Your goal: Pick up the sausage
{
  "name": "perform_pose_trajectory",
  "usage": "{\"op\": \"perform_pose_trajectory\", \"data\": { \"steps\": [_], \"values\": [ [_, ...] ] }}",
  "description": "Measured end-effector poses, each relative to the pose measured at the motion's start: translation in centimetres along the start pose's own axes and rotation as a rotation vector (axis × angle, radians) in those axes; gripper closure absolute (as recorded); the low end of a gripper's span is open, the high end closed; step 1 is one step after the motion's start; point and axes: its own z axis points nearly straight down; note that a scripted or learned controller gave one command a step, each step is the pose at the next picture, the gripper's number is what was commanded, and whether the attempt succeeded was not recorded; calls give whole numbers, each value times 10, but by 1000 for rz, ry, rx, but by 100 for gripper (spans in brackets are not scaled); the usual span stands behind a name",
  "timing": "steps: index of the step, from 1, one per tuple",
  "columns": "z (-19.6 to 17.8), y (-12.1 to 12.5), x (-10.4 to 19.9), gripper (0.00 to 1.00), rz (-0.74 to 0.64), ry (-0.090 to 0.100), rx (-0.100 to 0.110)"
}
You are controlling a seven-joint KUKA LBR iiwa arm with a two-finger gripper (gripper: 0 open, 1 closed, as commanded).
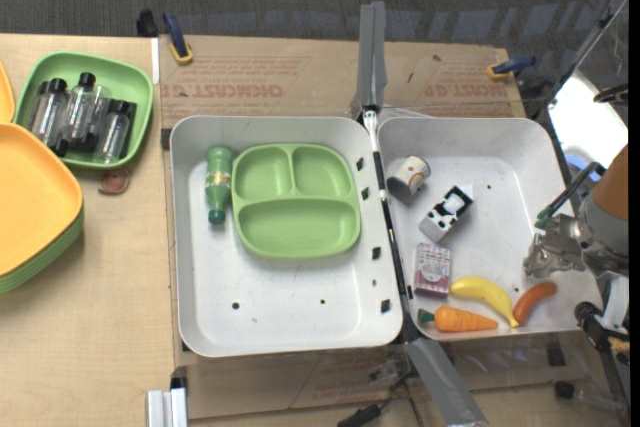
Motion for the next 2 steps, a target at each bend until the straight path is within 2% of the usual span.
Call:
{"op": "perform_pose_trajectory", "data": {
  "steps": [1,2],
  "values": [
    [-18,17,23,100,147,-1,3],
    [1,2,17,100,401,-1,5]
  ]
}}
